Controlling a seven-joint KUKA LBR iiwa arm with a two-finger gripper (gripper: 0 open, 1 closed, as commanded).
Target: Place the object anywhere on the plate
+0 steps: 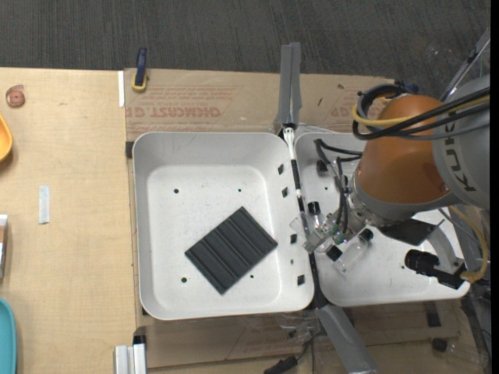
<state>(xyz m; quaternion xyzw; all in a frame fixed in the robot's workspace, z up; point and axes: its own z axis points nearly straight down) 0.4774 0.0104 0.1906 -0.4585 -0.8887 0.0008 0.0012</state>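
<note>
Presently, the dark ribbed plate (231,249) lies flat and askew on the floor of the left bin (156,154). The gripper (334,240) hangs low over the right bin (390,287), near the divider between the bins; its finger state cannot be determined. The orange band (398,158) sits directly above it.

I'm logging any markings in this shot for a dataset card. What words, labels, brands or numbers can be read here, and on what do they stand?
"CHEMCAST GP": red print, upside down in this view, on the cardboard sheet behind the left bin. The smaller red lines under it are too blurred to read.
"KU": black letters on the grey arm, cut off at the frame's edge.
The dark ribbed plate and the bins bear no readable text.
</note>
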